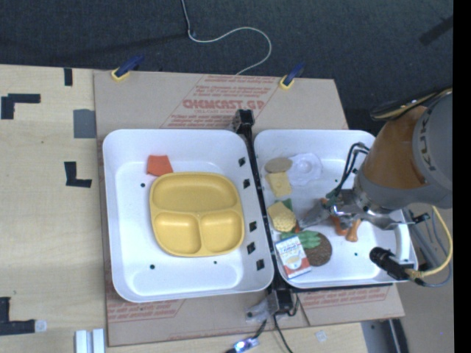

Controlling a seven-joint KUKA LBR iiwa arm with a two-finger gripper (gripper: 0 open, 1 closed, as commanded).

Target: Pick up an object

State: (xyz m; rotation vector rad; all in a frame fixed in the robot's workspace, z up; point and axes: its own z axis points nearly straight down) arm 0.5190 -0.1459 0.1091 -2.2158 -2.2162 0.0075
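Note:
My gripper (330,210) is low in the right bin (360,142), near its middle, with the grey arm and its orange band (394,157) reaching in from the right. Just below and to the right of the gripper lies a small orange piece (352,230). To its left are a round tan cracker (282,216) and a yellow block (280,184). A clear plastic cup (305,168) lies above the gripper. Near the front sit a green item (309,237), a brown cookie (319,251) and a red-and-white packet (292,255).
The left bin (121,197) holds a yellow divided plate (197,213) and an orange-red block (159,165) at its back left. A tan disc (278,165) lies by the divider between the bins. A cable (228,35) loops behind the cardboard base.

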